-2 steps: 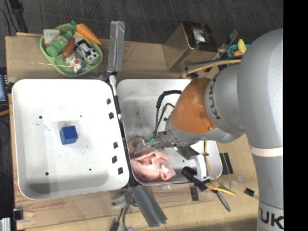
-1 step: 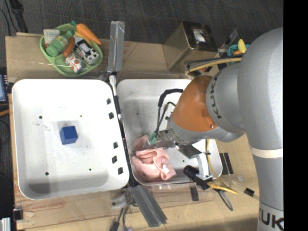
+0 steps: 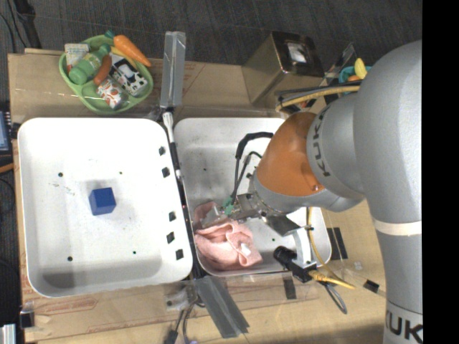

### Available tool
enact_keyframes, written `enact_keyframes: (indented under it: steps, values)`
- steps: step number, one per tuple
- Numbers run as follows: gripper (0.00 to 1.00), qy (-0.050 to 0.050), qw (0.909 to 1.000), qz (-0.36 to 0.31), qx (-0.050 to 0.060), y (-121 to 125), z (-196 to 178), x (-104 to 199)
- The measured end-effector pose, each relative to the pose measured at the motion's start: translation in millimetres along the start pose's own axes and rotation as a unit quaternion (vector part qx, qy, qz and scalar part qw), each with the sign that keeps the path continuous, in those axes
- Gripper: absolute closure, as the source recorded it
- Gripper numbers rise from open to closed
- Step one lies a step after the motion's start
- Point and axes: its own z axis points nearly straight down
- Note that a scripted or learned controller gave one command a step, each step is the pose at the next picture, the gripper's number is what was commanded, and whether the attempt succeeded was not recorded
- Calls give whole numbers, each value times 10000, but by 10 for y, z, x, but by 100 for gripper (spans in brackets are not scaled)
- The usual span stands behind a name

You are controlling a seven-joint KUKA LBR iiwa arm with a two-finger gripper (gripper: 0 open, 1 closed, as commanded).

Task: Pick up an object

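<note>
Looming largest, my grey arm [image 3: 373,135] reaches over the right bin [image 3: 208,138]. My gripper [image 3: 240,208] sits low at the pink cloth [image 3: 224,242], which lies crumpled in that bin's near left corner; whether it grips the cloth I cannot tell. Left of that bin, a blue cube [image 3: 102,200] rests in the left bin [image 3: 43,156].
</note>
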Motion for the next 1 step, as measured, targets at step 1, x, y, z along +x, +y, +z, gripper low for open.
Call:
enact_keyframes:
  steps: [1]
  values:
    - [0, -3, 9998, -201, -16, 523, 81, -105]
